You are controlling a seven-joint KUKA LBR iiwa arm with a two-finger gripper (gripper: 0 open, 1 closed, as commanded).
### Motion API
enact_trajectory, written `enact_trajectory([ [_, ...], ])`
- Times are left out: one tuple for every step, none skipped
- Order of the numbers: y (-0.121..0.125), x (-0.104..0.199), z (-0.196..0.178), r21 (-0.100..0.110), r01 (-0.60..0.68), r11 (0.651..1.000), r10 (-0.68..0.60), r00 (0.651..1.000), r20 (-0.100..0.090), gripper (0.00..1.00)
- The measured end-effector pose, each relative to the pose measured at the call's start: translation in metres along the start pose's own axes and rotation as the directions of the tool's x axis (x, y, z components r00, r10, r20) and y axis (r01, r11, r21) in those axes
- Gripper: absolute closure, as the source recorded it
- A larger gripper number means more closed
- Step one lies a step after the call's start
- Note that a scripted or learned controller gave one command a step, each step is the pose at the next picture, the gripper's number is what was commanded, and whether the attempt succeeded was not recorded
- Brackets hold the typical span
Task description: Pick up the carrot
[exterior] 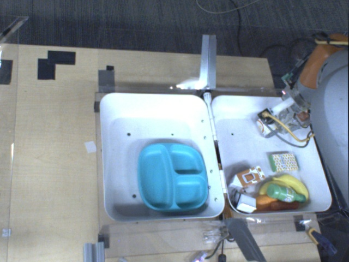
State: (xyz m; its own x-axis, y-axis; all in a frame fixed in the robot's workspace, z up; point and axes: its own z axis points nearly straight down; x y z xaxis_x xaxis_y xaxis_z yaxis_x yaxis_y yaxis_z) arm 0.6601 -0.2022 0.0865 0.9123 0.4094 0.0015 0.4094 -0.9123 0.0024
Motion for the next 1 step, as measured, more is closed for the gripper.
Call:
enact_trajectory([
  [0.0000, -0.0019, -0.0001, 0.001, 0.055, 0.998, -0.055, 0.998, -0.001, 1.00],
])
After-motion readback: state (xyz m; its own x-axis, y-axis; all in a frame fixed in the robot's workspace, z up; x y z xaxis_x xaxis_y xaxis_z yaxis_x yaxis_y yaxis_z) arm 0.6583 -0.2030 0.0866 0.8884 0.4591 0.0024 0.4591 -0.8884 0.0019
